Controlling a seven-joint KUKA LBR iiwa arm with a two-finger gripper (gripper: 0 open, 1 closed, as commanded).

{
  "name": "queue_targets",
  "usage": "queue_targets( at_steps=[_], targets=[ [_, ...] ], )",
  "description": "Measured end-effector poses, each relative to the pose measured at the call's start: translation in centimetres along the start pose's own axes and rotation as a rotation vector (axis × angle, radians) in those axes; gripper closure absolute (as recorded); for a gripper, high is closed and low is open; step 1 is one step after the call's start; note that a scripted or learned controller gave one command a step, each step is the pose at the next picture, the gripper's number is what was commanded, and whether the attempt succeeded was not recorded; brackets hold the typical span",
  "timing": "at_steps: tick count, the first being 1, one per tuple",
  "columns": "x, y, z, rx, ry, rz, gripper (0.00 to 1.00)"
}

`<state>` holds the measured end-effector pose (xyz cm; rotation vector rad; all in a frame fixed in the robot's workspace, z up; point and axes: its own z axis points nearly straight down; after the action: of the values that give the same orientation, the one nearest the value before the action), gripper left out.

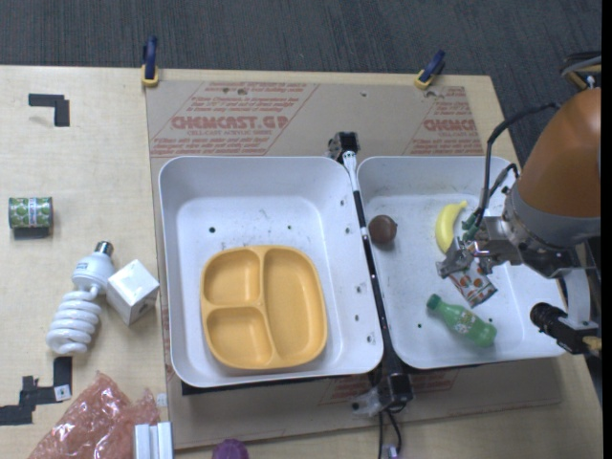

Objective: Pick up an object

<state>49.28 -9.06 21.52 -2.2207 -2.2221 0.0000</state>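
At the near edge of the bench, around 7 o'clock, lay a bag of reddish granules (96, 417), and just beyond it a spiral light bulb (78, 306) touching a small white cube (133, 291). Further along that side, toward 9 o'clock, a small green can (30, 214) lay on its side.

In the left bin (182, 256), a yellow divided plate (264, 306) lay flat at the near centre of the floor.

The right bin (421, 347) held the candidates for picking. Nearest, at about 4 o'clock, a green bottle (463, 319) lay on its side. Just beyond it a small printed packet (475, 286) lay right under the gripper (467, 254), which had its fingertips at the packet's upper edge; whether the fingers were spread or closed on it I could not tell. A banana (448, 226) lay just beyond the gripper, at roughly 3 o'clock, and a brown round fruit (382, 229) sat apart from it near the divider between the bins.

By my reading, the step in hand was the descent or the grasp on the packet, with nothing clearly lifted. The next move would call for a firm close on the packet's thin edge, clear of the banana, then a straight lift; a flat, slick packet could slip out easily.

At the far edge, two blue clamps (150, 60) pinned the brown board (239, 113).
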Motion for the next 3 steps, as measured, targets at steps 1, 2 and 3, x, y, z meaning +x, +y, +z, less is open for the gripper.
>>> queue_targets(
  at_steps=[1, 2, 3],
  targets=[
    [3.7, -1.4, -0.3, 0.000, 0.000, -0.001, 1.00],
    [2.3, -1.5, 0.5, 0.001, 0.000, 0.002, 1.00],
    [7.2, -1.4, -0.1, -0.003, -0.001, -0.001, 1.00]
  ],
)
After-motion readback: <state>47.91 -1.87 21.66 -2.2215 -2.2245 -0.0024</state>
